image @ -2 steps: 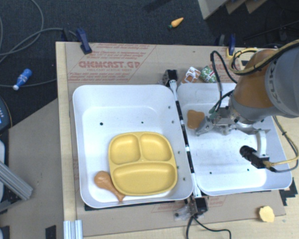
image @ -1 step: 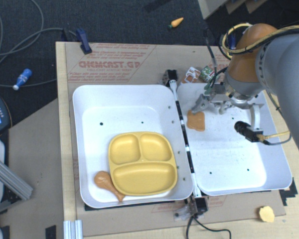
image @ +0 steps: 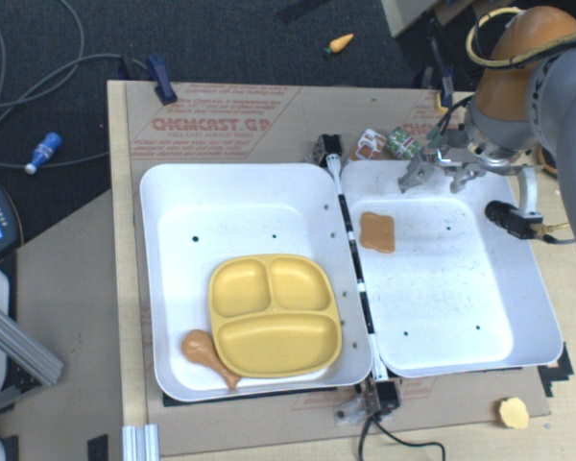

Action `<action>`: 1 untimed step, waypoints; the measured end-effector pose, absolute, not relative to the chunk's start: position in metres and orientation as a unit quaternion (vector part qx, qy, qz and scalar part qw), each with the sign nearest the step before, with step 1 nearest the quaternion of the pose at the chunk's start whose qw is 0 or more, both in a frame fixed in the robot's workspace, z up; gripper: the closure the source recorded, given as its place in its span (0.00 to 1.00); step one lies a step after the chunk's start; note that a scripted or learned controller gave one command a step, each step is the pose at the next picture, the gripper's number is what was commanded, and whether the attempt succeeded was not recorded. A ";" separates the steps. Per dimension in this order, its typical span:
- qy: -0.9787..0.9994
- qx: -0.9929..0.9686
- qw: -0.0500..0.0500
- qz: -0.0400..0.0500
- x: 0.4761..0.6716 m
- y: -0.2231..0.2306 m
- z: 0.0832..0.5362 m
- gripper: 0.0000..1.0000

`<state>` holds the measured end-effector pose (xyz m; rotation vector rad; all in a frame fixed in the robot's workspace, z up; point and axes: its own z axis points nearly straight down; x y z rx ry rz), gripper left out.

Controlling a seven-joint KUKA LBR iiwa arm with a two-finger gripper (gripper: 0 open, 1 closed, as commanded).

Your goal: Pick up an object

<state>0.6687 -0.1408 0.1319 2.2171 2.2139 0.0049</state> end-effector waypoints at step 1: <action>0.708 0.706 -0.003 -0.001 0.637 -0.095 0.086 0.00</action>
